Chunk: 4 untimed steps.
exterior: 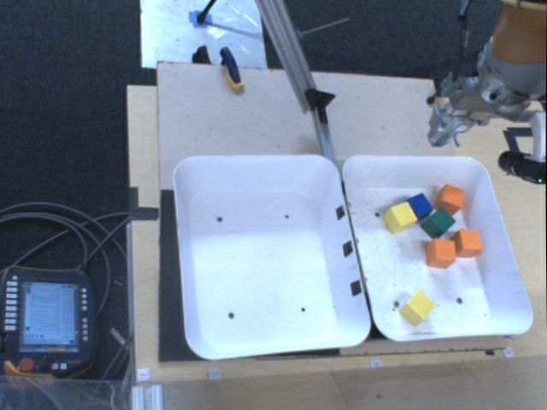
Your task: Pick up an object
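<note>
Blocks sit in the right bin (pixel 504 289), the nearer part of it holding one yellow block (pixel 417 307) by itself, close to the front wall. Farther in, two orange blocks (pixel 453 248) lie touching side by side, and just beyond them a green block (pixel 438 223) is packed against a blue block (pixel 420 205), a second yellow block (pixel 398 218) and a third orange block (pixel 449 199). The left bin (pixel 256 263) lies alongside, its wall meeting the right bin's along the middle. Off to the near left, on the dark floor, a teach pendant (pixel 44 319) rests with its cables curling away. Beyond the bins, over the bare worktop (pixel 376 114), the tool (pixel 442 131) hangs above the right bin's far rim, well apart from every block. From where I stand I cannot tell whether it is open or closed. A slanted metal pole (pixel 286 41) crosses the far side.
</note>
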Available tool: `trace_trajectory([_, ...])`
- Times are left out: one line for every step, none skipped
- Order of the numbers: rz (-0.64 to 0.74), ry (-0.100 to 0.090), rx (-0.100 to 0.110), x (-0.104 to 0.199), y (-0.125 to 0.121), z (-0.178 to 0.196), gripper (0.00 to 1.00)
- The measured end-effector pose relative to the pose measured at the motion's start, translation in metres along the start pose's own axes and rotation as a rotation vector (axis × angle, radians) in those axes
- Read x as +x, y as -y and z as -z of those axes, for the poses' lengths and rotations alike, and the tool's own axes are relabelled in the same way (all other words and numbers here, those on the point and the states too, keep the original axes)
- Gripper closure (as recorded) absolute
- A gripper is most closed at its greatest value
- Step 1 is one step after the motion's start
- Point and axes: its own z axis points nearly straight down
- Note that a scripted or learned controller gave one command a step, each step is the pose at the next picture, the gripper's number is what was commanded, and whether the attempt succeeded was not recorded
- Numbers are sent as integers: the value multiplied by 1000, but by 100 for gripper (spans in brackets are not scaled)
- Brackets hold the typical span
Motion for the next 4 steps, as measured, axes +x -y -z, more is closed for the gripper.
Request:
trace_trajectory([-1, -1, 7, 0, -1, 1, 100])
trace_trajectory([3, -4, 11, 50, 24, -14, 100])
trace_trajectory([4, -4, 10, 97, 46, -8, 100])
trace_trajectory([5, -5, 12, 148, 67, -23, 100])
